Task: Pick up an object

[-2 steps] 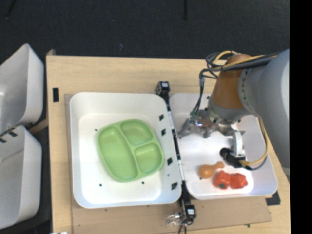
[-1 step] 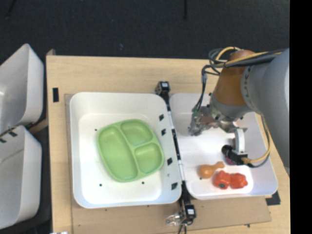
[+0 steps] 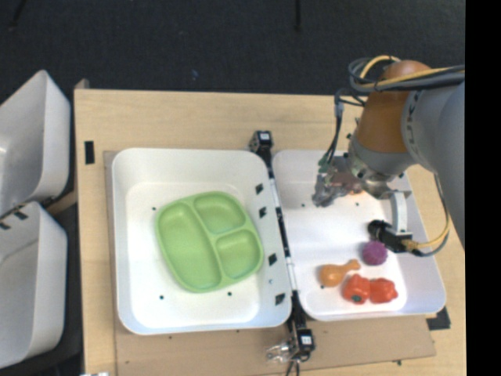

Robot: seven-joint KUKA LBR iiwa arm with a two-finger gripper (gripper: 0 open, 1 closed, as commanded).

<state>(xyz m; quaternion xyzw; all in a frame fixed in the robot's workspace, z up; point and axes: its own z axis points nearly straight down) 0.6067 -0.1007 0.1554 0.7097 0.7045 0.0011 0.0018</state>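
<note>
Top-down slanted shot of a wood worktop w/ two white bins side by side. Left bin has a green divided plate in it, 3 compartments, sitting a bit tilted, roughly centered. Right bin has the small stuff, all bunched near its front right: purple ball-ish thing, orange pear-shaped piece and a red pepper-looking toy just beside the orange one. Arm comes in from the right, grey w/ orange band, cables looped on top. Gripper hangs over the back part of the right bin, well apart from the toys. Can't make out the fingers tbh.
</note>
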